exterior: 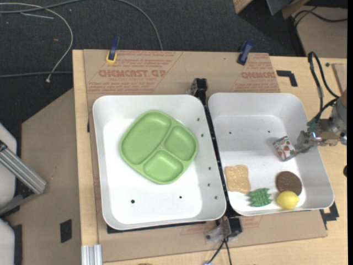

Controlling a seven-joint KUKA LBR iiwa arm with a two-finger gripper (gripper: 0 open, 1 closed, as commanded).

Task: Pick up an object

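Note:
My gripper (306, 139) reaches in from the right and sits low over the right bin (259, 108), near its right wall. Just to its left lies a small red, white and green block (283, 148), close to the gripper tip; I cannot tell whether they touch. Along the front of the same bin lie a tan cracker (237, 178), a green leafy piece (259, 197), a brown round cookie (288, 182) and a yellow lemon (287, 200).
The left bin (110, 148) holds a green divided plate (159, 146). Both bins rest on a cardboard sheet (138, 70) clamped at the back. Cables and arm hardware (331, 127) crowd the right edge.

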